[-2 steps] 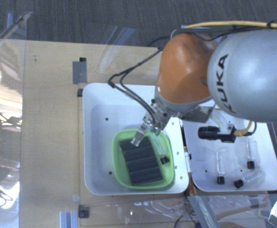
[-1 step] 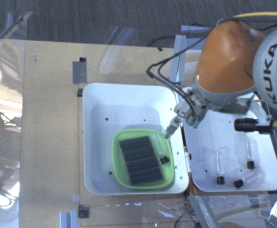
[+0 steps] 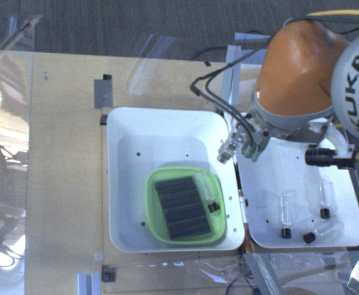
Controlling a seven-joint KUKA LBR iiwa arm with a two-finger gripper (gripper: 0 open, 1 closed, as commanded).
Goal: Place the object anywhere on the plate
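Nearest me, to the right of the green plate [image 3: 150,192], three loose tubes sit in the right bin [image 3: 353,225]. One lying tube [image 3: 321,234] is closest, with its black cap toward the plate. Two standing tubes [image 3: 284,211] are just behind it, caps toward me.

The plate itself sits in the left bin [image 3: 123,165], at that bin's near right corner. A dark ridged block [image 3: 181,208] covers most of the plate's middle. The capped tube [image 3: 208,193] lies on the plate, just right of the block and touching or nearly touching it. It is clear, black cap toward me, inside the plate's right rim. I count it as on the plate.

Beyond the plate and to its right, the gripper [image 3: 230,150] hangs over the wall where the two bins meet. It is apart from the capped tube and I see nothing in it. I cannot tell whether the claw is released or clenched; it is too small and blurred.

Farther right of the plate, the arm [image 3: 296,66] shows its orange band, with black cables [image 3: 211,96] looping off it. The bench [image 3: 63,165] runs left of and beyond the plate.
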